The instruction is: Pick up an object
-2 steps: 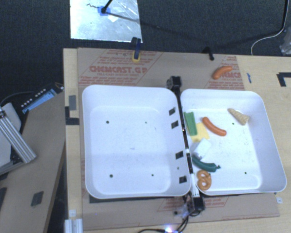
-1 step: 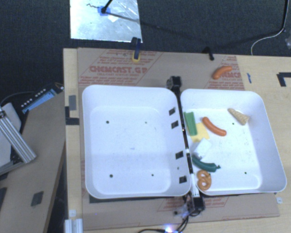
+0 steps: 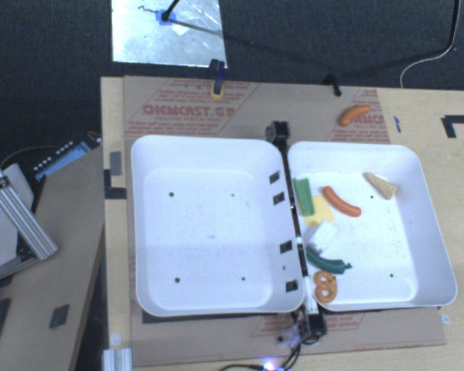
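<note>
Pretzel (image 3: 325, 286) nearest, front corner of right bin (image 3: 429, 230), touching divider wall; awkward. Dark green piece (image 3: 329, 263) just behind. Green block (image 3: 302, 194) and yellow piece (image 3: 319, 208) hug divider too. Best target: sausage (image 3: 341, 201), mid-bin, clear sides; close across short axis. Cone (image 3: 380, 184) farther back. Second sausage (image 3: 354, 115) on worktop (image 3: 417, 107). Gripper state: cannot tell.
</note>
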### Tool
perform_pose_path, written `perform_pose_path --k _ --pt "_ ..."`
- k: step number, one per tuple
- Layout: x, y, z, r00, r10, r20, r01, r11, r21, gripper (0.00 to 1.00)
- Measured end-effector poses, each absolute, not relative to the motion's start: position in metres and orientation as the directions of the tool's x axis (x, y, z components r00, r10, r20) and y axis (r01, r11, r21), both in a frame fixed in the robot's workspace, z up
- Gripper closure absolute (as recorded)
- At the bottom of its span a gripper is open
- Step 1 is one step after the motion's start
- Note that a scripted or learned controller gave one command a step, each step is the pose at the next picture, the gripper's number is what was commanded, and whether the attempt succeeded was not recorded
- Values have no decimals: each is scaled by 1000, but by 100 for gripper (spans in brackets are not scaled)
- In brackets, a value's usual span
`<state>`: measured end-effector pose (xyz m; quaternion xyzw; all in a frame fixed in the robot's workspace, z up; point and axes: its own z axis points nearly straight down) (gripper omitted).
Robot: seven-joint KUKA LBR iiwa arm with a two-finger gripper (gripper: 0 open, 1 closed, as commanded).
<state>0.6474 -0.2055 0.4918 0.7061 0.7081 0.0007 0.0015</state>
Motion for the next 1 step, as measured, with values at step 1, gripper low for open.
perform_pose_path --k 1 --pt "670 -205 435 -6 1000 -1 1000 6 1 100"
